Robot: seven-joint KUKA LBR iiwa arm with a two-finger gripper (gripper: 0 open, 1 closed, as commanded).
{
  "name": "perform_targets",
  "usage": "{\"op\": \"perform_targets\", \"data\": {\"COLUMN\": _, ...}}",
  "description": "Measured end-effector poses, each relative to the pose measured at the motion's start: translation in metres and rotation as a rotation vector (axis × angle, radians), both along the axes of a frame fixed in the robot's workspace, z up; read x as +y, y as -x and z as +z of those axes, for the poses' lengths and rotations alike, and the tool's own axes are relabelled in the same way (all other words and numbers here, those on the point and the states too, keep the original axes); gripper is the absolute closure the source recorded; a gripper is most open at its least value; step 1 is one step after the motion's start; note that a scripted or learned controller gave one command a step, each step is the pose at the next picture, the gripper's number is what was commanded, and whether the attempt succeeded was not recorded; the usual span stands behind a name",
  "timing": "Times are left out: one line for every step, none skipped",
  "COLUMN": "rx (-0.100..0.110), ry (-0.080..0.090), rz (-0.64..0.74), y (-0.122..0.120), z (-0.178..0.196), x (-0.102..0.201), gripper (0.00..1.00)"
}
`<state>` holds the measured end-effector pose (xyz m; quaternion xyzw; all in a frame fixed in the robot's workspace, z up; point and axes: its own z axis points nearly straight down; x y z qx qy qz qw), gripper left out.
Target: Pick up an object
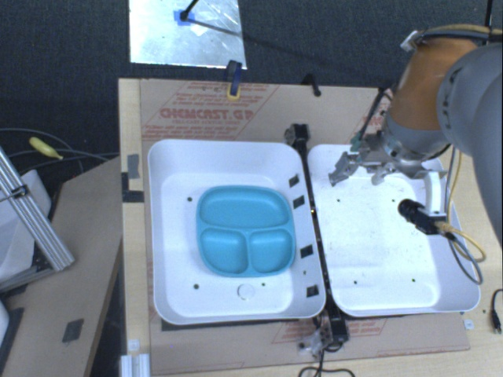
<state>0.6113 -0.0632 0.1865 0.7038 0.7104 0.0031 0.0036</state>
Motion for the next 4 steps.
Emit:
{"op": "perform_targets", "data": {"rx": 0.004, "ry": -0.005, "rz": 0.006, "y": -0.024, "z": -0.002, "x": 0.139, "gripper": 0.00}}
{"op": "perform_targets", "data": {"rx": 0.004, "ry": -0.003, "rz": -0.004, "y": 0.044, "z": 0.099, "x": 0.137, "gripper": 0.00}}
{"op": "perform_targets", "data": {"rx": -0.006, "ry": -0.006, "rz": -0.001, "y": 0.080, "z": 0.227, "x": 0.154, "gripper": 0.00}}
{"op": "perform_targets", "data": {"rx": 0.010, "ry": -0.001, "rz": -0.009, "y": 0.122, "z": 0.197, "x": 0.147, "gripper": 0.00}}
